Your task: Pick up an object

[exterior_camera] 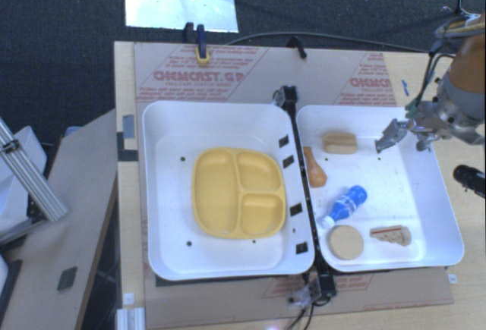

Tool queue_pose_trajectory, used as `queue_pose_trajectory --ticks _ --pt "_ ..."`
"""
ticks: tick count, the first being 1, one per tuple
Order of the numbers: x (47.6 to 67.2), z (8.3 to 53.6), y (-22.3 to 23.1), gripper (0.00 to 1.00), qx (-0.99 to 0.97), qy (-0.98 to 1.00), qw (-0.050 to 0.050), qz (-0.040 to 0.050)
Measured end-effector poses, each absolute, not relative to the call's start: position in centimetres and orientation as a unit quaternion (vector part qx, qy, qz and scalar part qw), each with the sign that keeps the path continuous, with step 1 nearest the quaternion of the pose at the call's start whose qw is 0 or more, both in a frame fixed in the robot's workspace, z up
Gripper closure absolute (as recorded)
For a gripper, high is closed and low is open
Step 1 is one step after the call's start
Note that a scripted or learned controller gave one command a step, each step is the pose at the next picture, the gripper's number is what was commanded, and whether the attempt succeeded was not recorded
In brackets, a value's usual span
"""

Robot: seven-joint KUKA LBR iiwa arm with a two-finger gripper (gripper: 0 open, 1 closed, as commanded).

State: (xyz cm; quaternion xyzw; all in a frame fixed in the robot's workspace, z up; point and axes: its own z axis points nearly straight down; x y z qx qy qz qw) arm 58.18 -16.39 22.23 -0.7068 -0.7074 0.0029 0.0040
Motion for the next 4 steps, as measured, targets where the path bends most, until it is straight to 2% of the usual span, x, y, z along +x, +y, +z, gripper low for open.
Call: queue_pose_trajectory --ticks 1,4 --pt "58.4 22.9 -16.4 0.0 -0.706 -0.708 -0.001 -0.0003" --pt "58.6 8.4 -17.4 0.0 -0.706 -0.708 0.0 0.0002"
